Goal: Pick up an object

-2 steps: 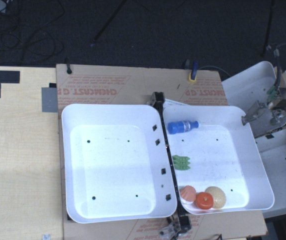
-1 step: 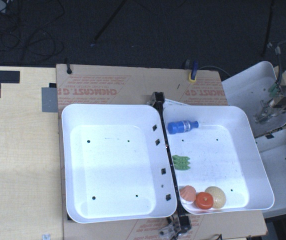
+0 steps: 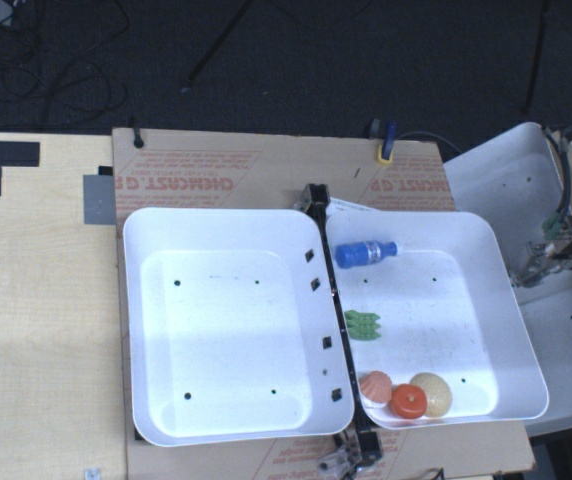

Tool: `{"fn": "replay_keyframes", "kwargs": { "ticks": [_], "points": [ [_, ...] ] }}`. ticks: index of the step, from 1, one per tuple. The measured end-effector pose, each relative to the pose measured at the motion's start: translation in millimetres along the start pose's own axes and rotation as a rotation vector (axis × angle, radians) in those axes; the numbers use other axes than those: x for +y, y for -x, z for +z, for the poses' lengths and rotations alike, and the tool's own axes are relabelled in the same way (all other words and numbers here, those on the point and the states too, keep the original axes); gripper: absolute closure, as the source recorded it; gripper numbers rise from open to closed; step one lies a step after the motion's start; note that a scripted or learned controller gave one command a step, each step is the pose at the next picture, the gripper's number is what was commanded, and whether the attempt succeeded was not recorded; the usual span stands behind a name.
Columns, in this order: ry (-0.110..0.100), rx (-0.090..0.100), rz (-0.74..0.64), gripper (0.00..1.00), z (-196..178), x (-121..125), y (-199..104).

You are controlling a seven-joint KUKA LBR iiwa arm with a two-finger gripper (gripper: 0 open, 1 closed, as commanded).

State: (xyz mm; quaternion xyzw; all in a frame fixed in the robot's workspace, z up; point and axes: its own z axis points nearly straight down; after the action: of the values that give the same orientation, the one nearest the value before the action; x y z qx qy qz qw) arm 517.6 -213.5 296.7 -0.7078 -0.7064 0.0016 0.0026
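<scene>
The right bin (image 3: 446, 318) holds several small objects. A blue bottle (image 3: 364, 254) lies on its side near the bin's far left corner. A small green object (image 3: 362, 325) rests against the left wall, about midway down. At the near edge, a pink piece (image 3: 374, 386), a red round piece (image 3: 408, 401) and a beige round piece (image 3: 433, 392) sit clustered and touching. A pale grey part of the robot's structure (image 3: 526, 173) stands beyond the right bin's far right corner, with cables (image 3: 556, 233) beside it.
The left bin (image 3: 226, 328) shows a bare white floor. A black divider with clips (image 3: 328, 308) runs between the two bins. Both bins rest on a cardboard sheet (image 3: 216, 173) on the wooden bench (image 3: 36, 318). A blue and yellow clamp (image 3: 387, 140) sits at the cardboard's far edge.
</scene>
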Motion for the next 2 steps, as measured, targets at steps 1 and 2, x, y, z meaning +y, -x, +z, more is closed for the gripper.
{"fn": "replay_keyframes", "kwargs": {
  "ticks": [1,2],
  "points": [
    [-0.002,0.002,0.001,1.0,37,-44,-21],
    [0.002,0.0,0.001,1.0,26,-42,-19]
  ]
}}
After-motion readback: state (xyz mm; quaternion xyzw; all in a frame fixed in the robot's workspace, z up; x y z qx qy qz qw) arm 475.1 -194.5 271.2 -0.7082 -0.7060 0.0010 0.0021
